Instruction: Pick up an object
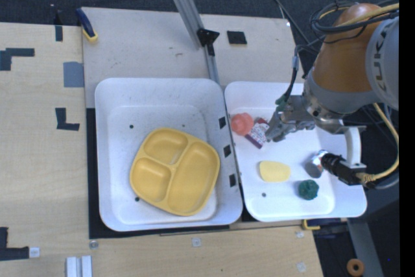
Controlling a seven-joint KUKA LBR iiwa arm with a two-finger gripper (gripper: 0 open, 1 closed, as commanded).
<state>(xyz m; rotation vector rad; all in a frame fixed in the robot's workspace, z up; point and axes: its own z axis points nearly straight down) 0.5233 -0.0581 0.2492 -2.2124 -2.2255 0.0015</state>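
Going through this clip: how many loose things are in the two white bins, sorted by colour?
Yellow: 2, the divided plate in the left bin and a small flat piece in the right bin
Red or pink: 2, a round ball-like piece and a patterned packet beside it
Green: 1, a small lumpy thing
Total: 5

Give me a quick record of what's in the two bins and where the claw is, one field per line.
left bin: yellow divided plate with three compartments
right bin: pink round object, small red-and-white packet, pale yellow flat piece, dark green lump
claw: over the right bin's upper part, right beside the packet
claw state: cannot tell
arm: reaches in from the right, orange band above the wrist
pickup: nothing visibly held
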